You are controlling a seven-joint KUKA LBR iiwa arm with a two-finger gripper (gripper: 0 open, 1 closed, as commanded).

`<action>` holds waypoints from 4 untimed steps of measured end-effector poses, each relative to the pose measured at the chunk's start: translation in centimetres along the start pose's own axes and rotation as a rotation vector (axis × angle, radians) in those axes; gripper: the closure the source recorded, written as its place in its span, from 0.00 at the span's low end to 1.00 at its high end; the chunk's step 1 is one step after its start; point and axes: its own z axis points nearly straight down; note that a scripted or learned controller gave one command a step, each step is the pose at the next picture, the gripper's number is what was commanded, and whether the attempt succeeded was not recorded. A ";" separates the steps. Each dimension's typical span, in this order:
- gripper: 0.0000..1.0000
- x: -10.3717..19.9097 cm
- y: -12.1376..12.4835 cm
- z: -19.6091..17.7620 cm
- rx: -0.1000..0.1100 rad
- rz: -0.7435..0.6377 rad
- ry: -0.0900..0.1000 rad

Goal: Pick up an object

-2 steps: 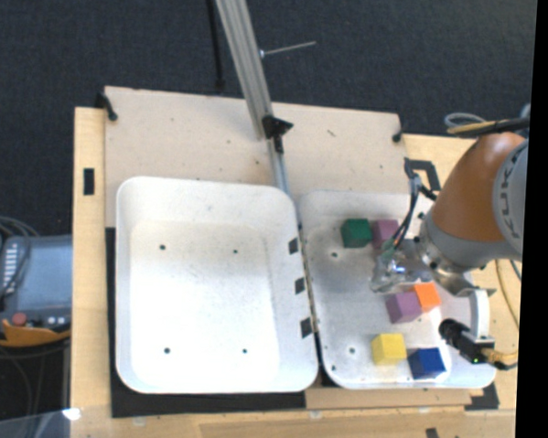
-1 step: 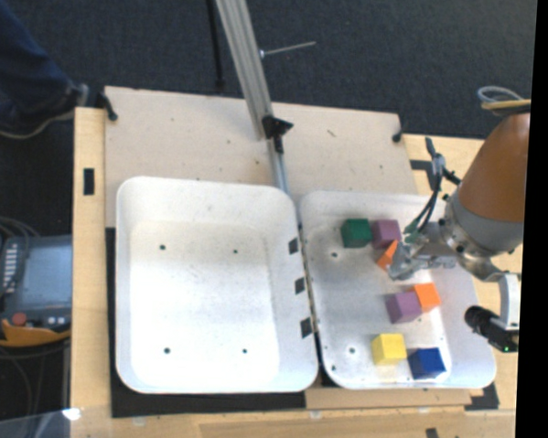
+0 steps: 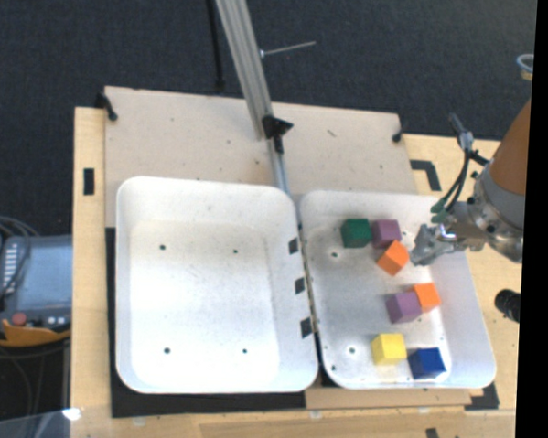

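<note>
Gripper (image 3: 425, 246) sits at the right middle of the frame, low over the right bin (image 3: 466, 311), just beside an orange block (image 3: 394, 257); whether it is apart or together cannot be told. Near it lie a green block (image 3: 354, 232) and purple block (image 3: 386, 232). Lower right holds yellow block (image 3: 388, 348) and blue block (image 3: 427, 363).

Bin: right white bin (image 3: 340, 354), holds all cubes.
Far end: green cube (image 3: 354, 232), purple cube (image 3: 386, 232), tilted orange cube (image 3: 393, 257).
Mid: purple cube (image 3: 402, 306) touching orange cube (image 3: 427, 296).
Near end: yellow cube (image 3: 388, 348) w/ blue cube (image 3: 426, 362).
</note>
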 end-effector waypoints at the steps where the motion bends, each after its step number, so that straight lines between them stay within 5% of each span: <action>1: 1.00 -0.1 0.1 -0.2 0.006 -0.002 0.001; 4: 1.00 14.0 4.2 2.0 0.007 -0.005 0.004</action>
